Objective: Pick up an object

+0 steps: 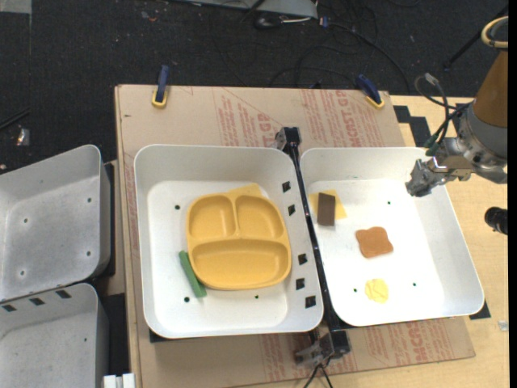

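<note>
The claw (422,178), grip state unclear, hangs beside the toast (375,242); a shallow grab might slip off it.

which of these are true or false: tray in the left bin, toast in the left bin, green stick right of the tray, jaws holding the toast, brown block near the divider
1. The yellow tray lies in the left bin. True.
2. The toast lies in the left bin. False: it lies in the right bin.
3. The green stick lies right of the tray. False: it lies along the tray's lower left edge.
4. The gripper holds the toast. False: it is over the right bin's upper right part, apart from the toast.
5. The brown block lies near the divider between the bins. True.
</note>
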`<state>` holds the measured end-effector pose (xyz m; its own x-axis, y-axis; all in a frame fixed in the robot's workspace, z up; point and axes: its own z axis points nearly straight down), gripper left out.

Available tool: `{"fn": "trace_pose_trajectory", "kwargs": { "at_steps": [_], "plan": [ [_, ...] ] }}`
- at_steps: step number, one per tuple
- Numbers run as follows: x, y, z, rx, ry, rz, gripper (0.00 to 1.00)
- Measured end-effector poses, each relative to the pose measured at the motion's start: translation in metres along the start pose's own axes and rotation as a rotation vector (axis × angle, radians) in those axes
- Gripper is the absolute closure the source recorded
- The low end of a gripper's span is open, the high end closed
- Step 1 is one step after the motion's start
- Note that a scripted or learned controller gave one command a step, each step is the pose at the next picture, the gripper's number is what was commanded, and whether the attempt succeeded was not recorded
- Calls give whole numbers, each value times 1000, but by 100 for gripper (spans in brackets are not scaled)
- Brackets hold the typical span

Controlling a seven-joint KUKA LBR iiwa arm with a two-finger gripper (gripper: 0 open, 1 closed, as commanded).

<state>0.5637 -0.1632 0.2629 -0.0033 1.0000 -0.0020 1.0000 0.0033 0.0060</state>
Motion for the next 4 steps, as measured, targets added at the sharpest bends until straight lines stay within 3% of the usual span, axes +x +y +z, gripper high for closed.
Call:
{"fn": "trace_pose_trajectory", "kwargs": {
  "at_steps": [3,4],
  "plan": [
    [171,3,-5,7,3,-5,100],
    [223,12,9,7,3,-4,100]
  ]
}}
